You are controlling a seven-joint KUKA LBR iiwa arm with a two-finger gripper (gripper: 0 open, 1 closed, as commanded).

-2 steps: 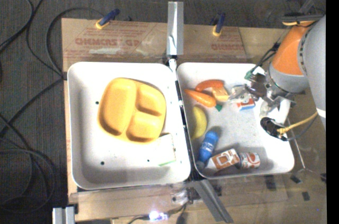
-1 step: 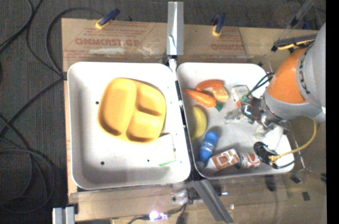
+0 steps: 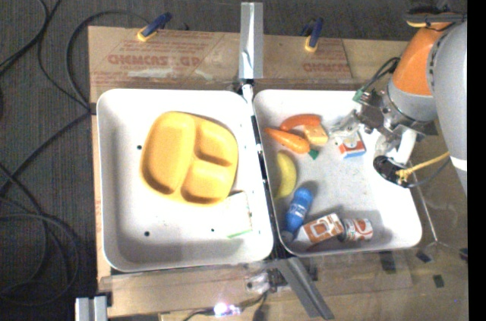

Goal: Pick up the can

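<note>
One fixed camera looks down from above the bench (image 3: 114, 46) at a slight slant; it stands far enough off to take in both white bins (image 3: 121, 236) and the surrounding floor (image 3: 45, 160).

The left bin (image 3: 114, 221) holds a yellow tray (image 3: 190, 158) with three compartments, and a white card (image 3: 237, 213) lies at the tray's 5 o'clock. In the right bin (image 3: 410, 232), a carrot (image 3: 288, 139) lies at 10 o'clock, touching a red-and-orange piece (image 3: 305, 127). A banana (image 3: 286, 174) lies at 6 o'clock of the carrot, a blue bottle (image 3: 298, 209) below that. A small carton (image 3: 351, 148) sits at 2 o'clock. Two clamps (image 3: 153, 26) (image 3: 312, 34) grip the cardboard (image 3: 182, 61) at 12 o'clock.
</note>
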